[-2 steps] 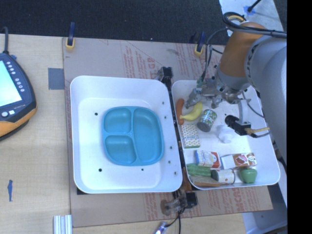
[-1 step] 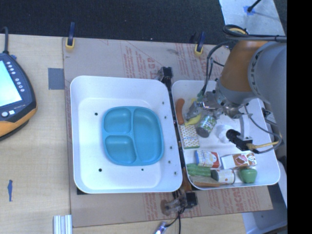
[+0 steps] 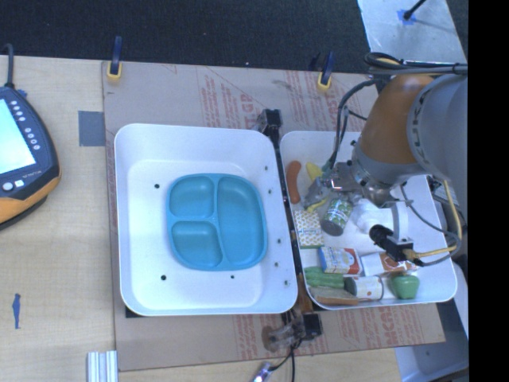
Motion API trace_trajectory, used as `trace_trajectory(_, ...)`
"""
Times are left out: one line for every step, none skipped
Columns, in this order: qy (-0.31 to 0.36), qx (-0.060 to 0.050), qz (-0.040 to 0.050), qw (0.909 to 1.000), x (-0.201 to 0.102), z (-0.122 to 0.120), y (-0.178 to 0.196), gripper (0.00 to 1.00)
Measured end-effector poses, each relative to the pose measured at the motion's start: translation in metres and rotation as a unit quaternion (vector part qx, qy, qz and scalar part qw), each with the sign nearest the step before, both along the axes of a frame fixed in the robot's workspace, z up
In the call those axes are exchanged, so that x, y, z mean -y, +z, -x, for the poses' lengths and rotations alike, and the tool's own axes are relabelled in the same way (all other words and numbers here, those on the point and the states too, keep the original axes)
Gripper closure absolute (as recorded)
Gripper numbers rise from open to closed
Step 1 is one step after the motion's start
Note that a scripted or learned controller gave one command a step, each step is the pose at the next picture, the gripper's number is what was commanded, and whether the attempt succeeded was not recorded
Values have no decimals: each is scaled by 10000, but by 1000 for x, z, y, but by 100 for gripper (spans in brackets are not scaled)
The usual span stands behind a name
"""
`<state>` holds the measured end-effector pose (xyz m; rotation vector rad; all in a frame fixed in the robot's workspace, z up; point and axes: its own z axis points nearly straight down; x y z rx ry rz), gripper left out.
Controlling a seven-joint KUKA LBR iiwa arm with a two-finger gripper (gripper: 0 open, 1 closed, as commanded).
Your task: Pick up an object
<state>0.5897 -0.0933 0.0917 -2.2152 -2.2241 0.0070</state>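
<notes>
My gripper (image 3: 328, 191) hangs over the upper left part of the right bin (image 3: 442, 291), under the grey arm with its orange band. Directly below it, a small silver and green can (image 3: 336, 216) lies tilted and looks in contact with the gripper, though no grasp is visible. An orange sausage-shaped piece (image 3: 294, 180) and a yellow item (image 3: 313, 170) lie just left of the gripper. Nearer the front are a small carton (image 3: 339, 259), a green oblong piece (image 3: 322, 277), a white tube (image 3: 367, 287) and a green round fruit (image 3: 406, 286).
The left bin (image 3: 135, 213) holds a blue divided plate (image 3: 216, 220). A patterned flat piece (image 3: 306, 221) lies by the wall between the bins. A handheld pendant (image 3: 20, 153) rests on the bench at far left. Clamps (image 3: 115, 66) pin the board's back edge.
</notes>
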Motion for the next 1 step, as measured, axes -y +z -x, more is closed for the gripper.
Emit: trace_trajectory(10,3,-2,10000,5,32,0,0)
